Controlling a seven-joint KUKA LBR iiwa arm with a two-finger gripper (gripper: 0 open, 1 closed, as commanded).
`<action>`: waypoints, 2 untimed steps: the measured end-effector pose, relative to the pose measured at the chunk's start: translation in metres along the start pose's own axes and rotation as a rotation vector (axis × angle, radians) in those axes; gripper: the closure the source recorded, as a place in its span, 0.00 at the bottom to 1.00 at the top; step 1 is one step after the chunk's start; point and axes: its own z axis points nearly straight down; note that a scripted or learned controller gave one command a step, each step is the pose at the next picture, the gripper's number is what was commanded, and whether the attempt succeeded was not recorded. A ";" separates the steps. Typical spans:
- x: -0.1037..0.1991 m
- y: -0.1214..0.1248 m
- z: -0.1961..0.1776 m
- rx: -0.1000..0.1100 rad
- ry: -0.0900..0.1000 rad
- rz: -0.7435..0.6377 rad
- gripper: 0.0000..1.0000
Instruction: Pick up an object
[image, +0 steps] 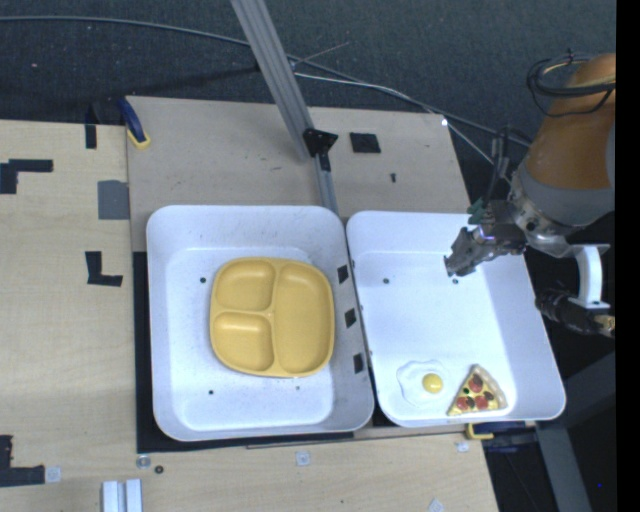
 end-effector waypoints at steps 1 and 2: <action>0.043 0.018 0.015 0.001 -0.001 0.002 1.00; 0.089 0.035 0.032 0.001 -0.001 0.001 1.00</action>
